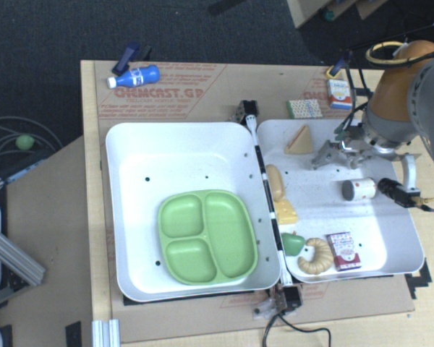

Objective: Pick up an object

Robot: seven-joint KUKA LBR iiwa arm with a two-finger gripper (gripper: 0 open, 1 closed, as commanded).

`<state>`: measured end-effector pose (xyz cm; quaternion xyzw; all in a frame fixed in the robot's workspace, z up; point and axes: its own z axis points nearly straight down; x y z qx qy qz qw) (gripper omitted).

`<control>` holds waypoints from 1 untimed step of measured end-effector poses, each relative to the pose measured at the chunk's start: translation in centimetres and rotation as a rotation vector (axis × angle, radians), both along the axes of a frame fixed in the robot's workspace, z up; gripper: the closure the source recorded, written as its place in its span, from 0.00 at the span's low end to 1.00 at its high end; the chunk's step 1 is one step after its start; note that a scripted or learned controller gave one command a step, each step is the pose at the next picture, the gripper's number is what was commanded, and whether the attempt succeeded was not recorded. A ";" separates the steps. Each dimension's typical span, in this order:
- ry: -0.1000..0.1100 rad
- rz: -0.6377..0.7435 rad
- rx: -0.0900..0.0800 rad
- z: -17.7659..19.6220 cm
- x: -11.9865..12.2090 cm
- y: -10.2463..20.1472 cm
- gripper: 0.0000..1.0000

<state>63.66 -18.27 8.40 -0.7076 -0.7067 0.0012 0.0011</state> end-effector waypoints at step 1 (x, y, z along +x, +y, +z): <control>-0.002 0.001 0.000 0.1 -3.7 -2.0 0.00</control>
